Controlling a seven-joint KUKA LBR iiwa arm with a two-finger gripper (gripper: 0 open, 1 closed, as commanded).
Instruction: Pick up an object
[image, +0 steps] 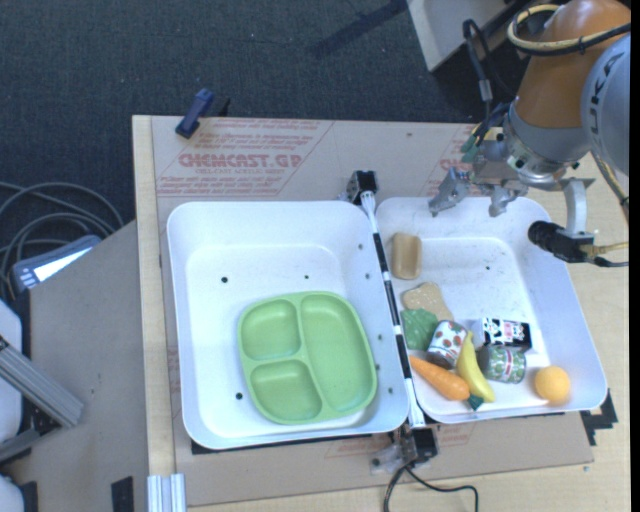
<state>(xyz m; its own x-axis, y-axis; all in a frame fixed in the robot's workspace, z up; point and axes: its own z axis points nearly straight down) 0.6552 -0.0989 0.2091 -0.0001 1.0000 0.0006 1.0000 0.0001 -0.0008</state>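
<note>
Resting on a tan bench (250, 150) printed in red with "CHEMCAST GP" plus smaller unreadable lines: two shallow white bins side by side. Dark carpet beyond the bench, grey cables coiled at far left, a small blue object (195, 112) near the bench's back left corner.

Left bin (200, 240): green three-compartment plate (305, 357), toward the front right.

Right bin (550, 300): tan bread-like piece (405, 256) at the back left beside the divider; speckled beige slice (425, 298) just in front; green item (418, 326) below that; small printed can (447, 342); yellow banana (471, 368) touching the can; orange carrot (440, 378) at the front edge; green-labelled can (507, 364); black-and-white patterned box (505, 332) just behind it; orange fruit (551, 384) at front right. Labels too small to read.

Gripper (470, 201) hanging over the right bin's back rim, fingers spread wide, nothing between them, touching nothing. Orange band and grey arm above, entering from the right.
</note>
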